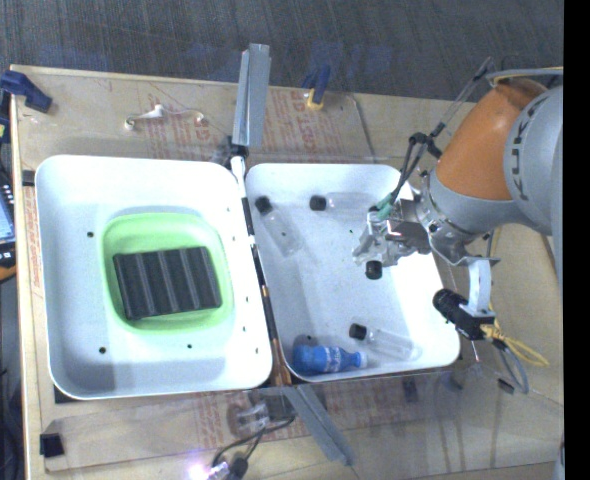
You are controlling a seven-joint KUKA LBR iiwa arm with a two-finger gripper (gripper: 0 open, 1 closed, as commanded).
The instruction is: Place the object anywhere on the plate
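1. Now the metal end effector (375,251) on the grey arm with the orange band (495,158) hangs over the right shallow white bin (320,313), near the bin's right side.
2. A small clear plastic bottle with a black cap (384,340) lies on the floor of the right bin, near the front right corner. It lies below the end effector in the view and apart from it.
3. A blue plastic bottle (325,358) lies on its side at the front edge of the same bin, just left of that clear bottle.
4. Another clear bottle with a black cap (275,223) lies near the left wall of the right bin, well apart from the end effector.
5. One more clear bottle with a black cap (335,205) lies near the back of the right bin.
6. That makes three clear bottles and one blue bottle.
7. One light green plate with a dark ribbed middle (165,268) sits in the left shallow white bin (65,268).
8. Two white bins sit side by side on the wooden surface (105,98).
9. I cannot tell how the end effector's tips are set.
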